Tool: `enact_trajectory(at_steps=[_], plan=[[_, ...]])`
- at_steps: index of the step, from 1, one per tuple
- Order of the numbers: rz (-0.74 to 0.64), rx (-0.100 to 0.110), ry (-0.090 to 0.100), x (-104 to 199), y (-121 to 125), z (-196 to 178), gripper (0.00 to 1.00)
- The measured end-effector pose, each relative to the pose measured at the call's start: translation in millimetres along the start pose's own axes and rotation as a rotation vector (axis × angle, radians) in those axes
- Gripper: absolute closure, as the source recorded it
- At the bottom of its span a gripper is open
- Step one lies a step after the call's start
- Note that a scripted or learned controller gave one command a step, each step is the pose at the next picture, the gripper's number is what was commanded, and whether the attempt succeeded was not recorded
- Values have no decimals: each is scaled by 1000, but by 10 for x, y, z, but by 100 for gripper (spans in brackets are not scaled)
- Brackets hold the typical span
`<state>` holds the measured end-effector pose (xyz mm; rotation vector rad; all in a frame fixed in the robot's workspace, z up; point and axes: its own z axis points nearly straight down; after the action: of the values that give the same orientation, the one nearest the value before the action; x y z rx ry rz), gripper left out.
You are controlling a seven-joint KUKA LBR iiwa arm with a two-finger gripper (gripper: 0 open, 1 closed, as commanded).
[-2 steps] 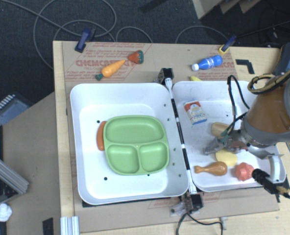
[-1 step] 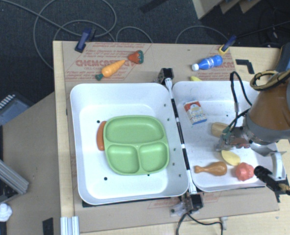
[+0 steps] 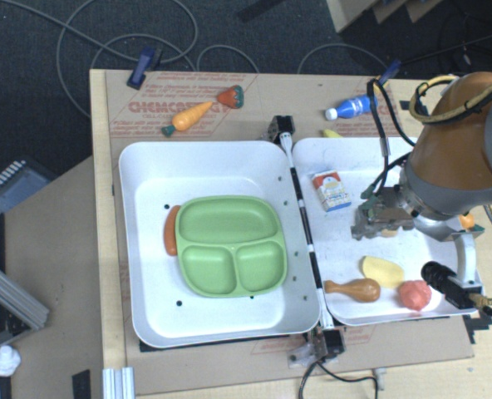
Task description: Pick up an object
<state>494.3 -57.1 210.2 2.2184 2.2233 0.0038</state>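
My gripper (image 3: 377,223) hangs low over the middle of the right bin (image 3: 445,318), under the grey and orange arm that comes in from the right. A small white, red and blue carton (image 3: 332,191) lies just up and left of it. Below it, near the bin's front, lie a yellow lemon-like piece (image 3: 382,268), a brown drumstick (image 3: 354,288) and a pink-red ball (image 3: 414,295). Nothing shows held in the gripper. The arm hides the bin's right part.
The left bin (image 3: 146,223) holds a green divided plate (image 3: 229,244) with an orange sausage (image 3: 170,229) at its left edge. On the cardboard behind the bins lie a carrot (image 3: 192,115), a red toy (image 3: 231,97), a blue bottle (image 3: 351,107) and a blue clip (image 3: 142,66).
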Motion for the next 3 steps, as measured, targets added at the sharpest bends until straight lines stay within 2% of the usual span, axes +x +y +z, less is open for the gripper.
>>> enact_trajectory(at_steps=[1,2,3], plan=[[2,3,-1,-11,-10,9,0],[3,1,-3,-616,446,337,0],[2,-6,-3,-844,777,1223,0]])
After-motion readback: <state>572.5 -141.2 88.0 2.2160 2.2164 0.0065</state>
